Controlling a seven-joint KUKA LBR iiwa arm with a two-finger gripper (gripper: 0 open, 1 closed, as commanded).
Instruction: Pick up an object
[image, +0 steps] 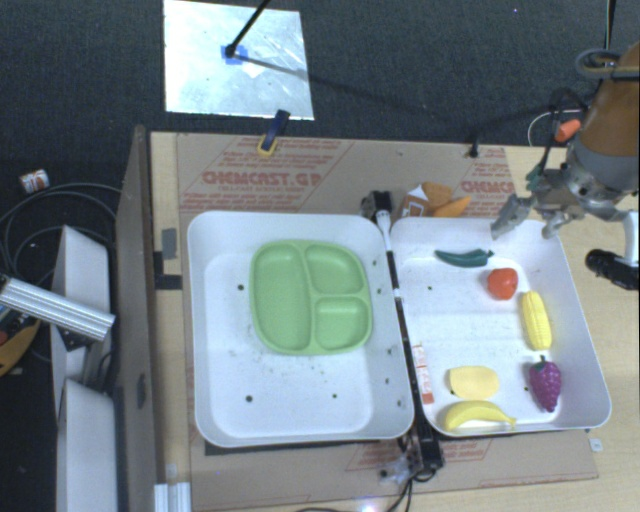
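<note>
While plate (308, 297) fills left bin (225, 400), right bin (580, 395) holds banana (477, 414).

Right white bin (425, 300): bare floor at centre and left. Items crowd right side and near edge: dark green pepper (463, 257), red tomato (503, 283), yellow corn cob (536, 319), purple grape bunch (545, 384), pale yellow lemon (473, 380), yellow banana (477, 415).

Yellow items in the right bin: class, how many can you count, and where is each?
3: corn cob near the right wall, a pale yellow lump lower down, banana by the front rim. None seems hidden.
</note>
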